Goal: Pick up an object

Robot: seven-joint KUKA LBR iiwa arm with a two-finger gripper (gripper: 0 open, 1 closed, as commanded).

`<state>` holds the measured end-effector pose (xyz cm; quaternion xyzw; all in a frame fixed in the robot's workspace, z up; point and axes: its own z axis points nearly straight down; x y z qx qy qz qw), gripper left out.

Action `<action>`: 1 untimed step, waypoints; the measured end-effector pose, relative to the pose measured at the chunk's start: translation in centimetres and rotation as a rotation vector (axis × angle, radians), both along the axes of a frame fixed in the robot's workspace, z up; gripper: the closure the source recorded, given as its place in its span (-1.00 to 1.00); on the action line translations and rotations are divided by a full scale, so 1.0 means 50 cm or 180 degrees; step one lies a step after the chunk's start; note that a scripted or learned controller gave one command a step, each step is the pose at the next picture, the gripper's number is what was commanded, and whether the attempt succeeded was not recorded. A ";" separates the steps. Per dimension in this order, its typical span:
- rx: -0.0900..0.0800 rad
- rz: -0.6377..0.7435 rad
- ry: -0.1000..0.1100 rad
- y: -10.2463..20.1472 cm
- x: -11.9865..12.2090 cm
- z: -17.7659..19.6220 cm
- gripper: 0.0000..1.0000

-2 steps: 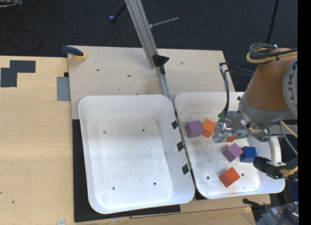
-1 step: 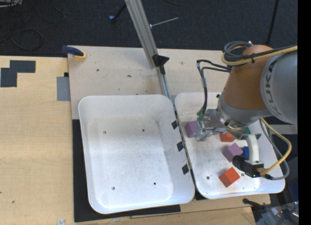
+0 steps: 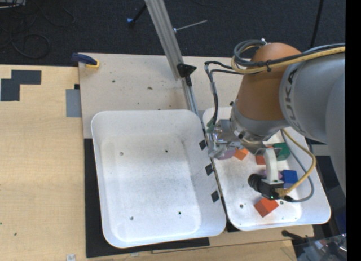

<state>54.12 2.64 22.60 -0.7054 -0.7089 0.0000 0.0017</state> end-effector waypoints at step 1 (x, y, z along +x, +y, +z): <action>-0.0006 -0.0006 0.0002 0.090 0.031 -0.017 1.00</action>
